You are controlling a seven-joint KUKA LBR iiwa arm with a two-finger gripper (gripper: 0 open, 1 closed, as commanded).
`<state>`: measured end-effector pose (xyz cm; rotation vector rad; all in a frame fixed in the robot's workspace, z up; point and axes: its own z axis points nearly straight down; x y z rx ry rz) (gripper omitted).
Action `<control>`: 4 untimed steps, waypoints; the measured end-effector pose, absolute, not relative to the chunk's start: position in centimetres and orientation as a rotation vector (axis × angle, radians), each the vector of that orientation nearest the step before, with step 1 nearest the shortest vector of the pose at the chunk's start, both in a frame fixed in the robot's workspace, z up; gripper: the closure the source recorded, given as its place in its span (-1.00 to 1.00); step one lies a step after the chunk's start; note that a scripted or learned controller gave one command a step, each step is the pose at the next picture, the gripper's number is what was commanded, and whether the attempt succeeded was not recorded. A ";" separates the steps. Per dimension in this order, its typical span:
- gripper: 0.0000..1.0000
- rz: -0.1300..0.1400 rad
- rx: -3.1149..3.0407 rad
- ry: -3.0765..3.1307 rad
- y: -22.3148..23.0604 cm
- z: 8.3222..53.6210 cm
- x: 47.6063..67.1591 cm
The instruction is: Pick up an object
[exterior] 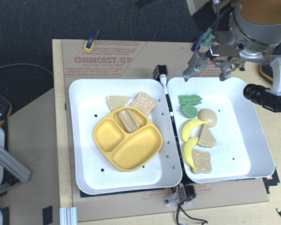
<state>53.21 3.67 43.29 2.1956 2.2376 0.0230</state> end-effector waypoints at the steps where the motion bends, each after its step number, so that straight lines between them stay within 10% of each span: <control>1: 1.00 0.005 2.216 2.220 2.7 43.7 53.2; 2: 1.00 -0.013 2.230 2.224 1.6 36.6 47.6; 3: 1.00 -0.017 2.222 2.237 9.4 23.8 47.6; 4: 1.00 0.017 2.215 2.217 8.3 35.3 48.1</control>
